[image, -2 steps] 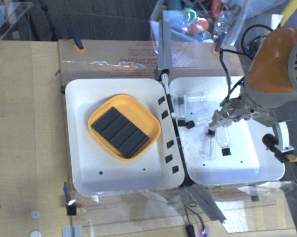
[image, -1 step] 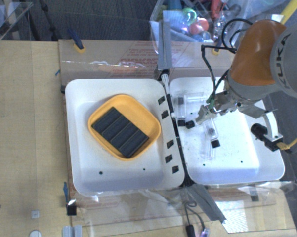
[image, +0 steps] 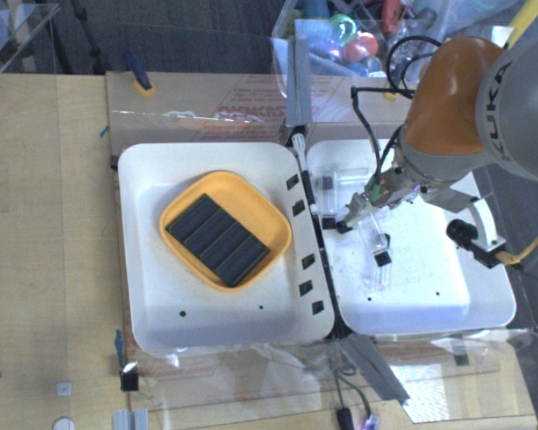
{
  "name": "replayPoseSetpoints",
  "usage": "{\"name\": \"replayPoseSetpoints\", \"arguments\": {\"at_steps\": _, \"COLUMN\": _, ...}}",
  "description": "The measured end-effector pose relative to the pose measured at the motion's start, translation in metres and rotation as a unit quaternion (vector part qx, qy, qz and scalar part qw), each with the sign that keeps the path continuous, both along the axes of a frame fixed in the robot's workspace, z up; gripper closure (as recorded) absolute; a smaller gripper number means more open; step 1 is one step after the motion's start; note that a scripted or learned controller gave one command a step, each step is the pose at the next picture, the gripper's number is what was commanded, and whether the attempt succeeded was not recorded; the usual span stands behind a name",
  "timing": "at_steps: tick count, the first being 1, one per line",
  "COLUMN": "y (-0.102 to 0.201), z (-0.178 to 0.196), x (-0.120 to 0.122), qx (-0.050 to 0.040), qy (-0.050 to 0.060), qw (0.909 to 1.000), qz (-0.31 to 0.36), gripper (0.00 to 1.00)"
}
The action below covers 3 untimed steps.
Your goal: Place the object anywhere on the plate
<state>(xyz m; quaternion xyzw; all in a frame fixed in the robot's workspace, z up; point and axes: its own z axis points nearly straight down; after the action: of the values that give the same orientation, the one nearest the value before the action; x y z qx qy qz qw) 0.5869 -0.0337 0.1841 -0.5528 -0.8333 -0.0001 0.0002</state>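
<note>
**Dark block on the yellow plate, arm over the other bin**

From here, the gripper (image: 362, 227) hangs low in the right bin (image: 448, 303), transparent fingers (image: 379, 245) spread apart, nothing between them. Well off to its left, the ribbed dark object (image: 217, 236) lies flat on the yellow plate (image: 251, 200).

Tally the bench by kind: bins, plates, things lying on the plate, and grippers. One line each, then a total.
White bins: 2, left bin and right bin
Yellow plate: 1
Dark ridged slab lying on the plate: 1
Gripper: 1, over the right bin
Total: 5
</note>
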Motion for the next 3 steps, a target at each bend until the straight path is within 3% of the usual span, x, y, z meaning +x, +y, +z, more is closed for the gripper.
{"name": "replayPoseSetpoints", "arguments": {"at_steps": 1, "y": 0.018, "z": 0.000, "x": 0.010, "qx": -0.0003, "qy": -0.002, "qw": 0.9990, "qz": 0.044, "gripper": 1.00}}
{"name": "replayPoseSetpoints", "arguments": {"at_steps": 3, "y": 0.091, "z": 0.000, "x": 0.011, "qx": 0.0001, "qy": 0.000, "qw": 0.9960, "qz": 0.090, "gripper": 1.00}}
